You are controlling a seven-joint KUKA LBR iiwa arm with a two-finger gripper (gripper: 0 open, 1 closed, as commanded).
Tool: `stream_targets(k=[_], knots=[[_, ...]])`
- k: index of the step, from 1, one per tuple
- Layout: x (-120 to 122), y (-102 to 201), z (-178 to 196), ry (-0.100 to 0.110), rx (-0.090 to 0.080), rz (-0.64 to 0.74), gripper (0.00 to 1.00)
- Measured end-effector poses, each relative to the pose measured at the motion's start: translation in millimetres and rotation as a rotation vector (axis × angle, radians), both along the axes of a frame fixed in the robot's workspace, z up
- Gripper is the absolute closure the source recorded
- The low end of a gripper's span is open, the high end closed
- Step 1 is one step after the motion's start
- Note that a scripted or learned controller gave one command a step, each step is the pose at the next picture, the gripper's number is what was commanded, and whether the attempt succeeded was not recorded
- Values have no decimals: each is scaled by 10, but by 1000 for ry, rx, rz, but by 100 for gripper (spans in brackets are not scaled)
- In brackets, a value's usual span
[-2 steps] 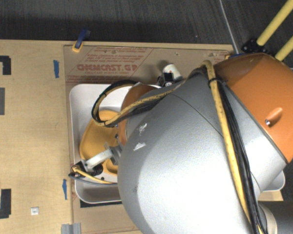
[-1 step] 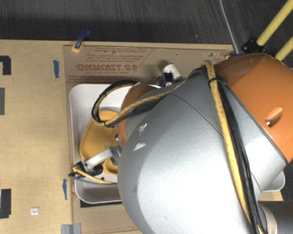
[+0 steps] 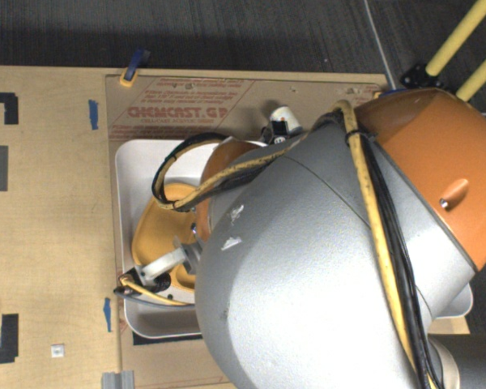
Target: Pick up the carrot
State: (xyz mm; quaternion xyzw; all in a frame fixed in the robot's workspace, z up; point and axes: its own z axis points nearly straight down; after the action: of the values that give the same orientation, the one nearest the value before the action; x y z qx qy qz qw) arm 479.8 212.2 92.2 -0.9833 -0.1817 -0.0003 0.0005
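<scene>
Camera view, from above the tabletop [image 3: 49, 217]: the grey arm [image 3: 308, 266] reaches in from the right and bends steeply down, its bulk covering most of the frame. Its orange band [image 3: 425, 152] sits high at the right, and black and yellow cables [image 3: 364, 193] run along its upper side. Its lower end dips into the white bin [image 3: 125, 185], which lies on the brown tabletop at centre left.

A broad yellow object [image 3: 154, 229] takes up much of the bin's visible floor, its right part hidden under the arm. At the bin's far side, tight against the arm's edge, an orange-brown shape [image 3: 223, 159] shows. It may be the carrot, though too little of it shows to be sure.

The end effector [image 3: 190, 245] hangs low over the yellow object, largely masked by the arm, so I cannot tell whether it is spread, closed or holding anything. Small strips of blue tape [image 3: 94, 113] mark the tabletop left of the bin.
</scene>
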Motion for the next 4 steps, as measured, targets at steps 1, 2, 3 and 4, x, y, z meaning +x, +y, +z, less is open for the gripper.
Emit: stream_targets(k=[1,2,3,4], knots=[[0,0,0,0,0,0,0],[0,0,0,0,0,0,0],[0,0,0,0,0,0,0],[0,0,0,0,0,0,0]])
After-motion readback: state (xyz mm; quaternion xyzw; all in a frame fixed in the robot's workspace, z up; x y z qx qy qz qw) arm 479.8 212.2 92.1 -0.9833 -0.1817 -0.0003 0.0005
